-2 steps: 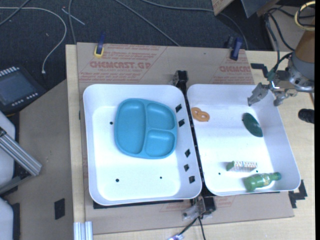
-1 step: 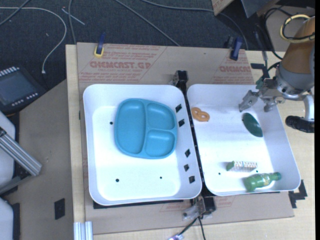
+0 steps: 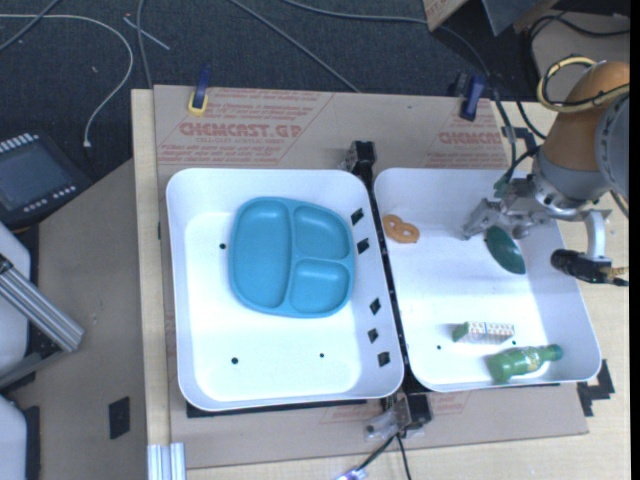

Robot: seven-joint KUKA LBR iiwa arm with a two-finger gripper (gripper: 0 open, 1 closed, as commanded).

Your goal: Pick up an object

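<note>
The right bin (image 3: 440,278) holds several small things. A teal, spoon-like object (image 3: 508,253) lies near its right side, and my gripper (image 3: 499,222) hangs right over that object's upper end, reaching in from the right. A brown pretzel (image 3: 401,229) lies at the bin's upper left. Near the front edge are a green bottle (image 3: 522,361) on its side and a small striped piece (image 3: 484,332) just above it. Whether the teal object is gripped cannot be made out.
The left bin (image 3: 200,298) carries a blue divided plate (image 3: 292,257). A black divider with clips (image 3: 375,258) runs between the bins. The grey arm with its orange band (image 3: 580,118) crosses the right bin's upper right corner. Cables lie beyond the bench.
</note>
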